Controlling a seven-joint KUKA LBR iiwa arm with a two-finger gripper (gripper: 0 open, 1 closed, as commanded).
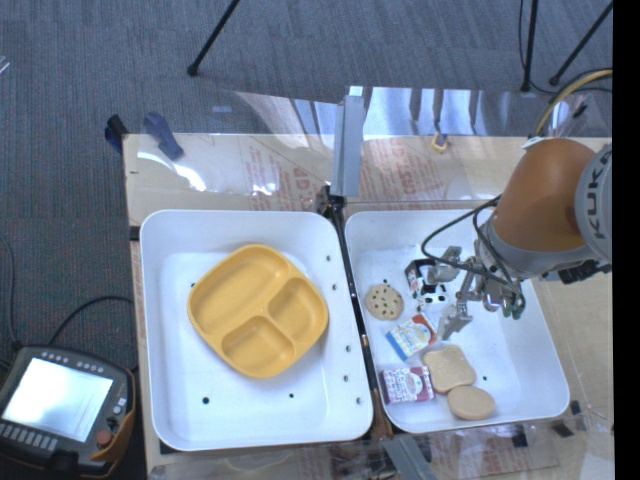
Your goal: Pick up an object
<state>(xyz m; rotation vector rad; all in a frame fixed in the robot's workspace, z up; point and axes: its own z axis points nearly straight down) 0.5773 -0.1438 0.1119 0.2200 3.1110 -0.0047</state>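
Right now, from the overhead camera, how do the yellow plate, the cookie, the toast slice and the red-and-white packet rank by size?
1. Yellow plate, by far the largest.
2. Toast slice and red-and-white packet look alike; I won't rank them.
3. Cookie, the smallest.

Glossy white plastic bins [160,268]; matt yellow tray [258,310].
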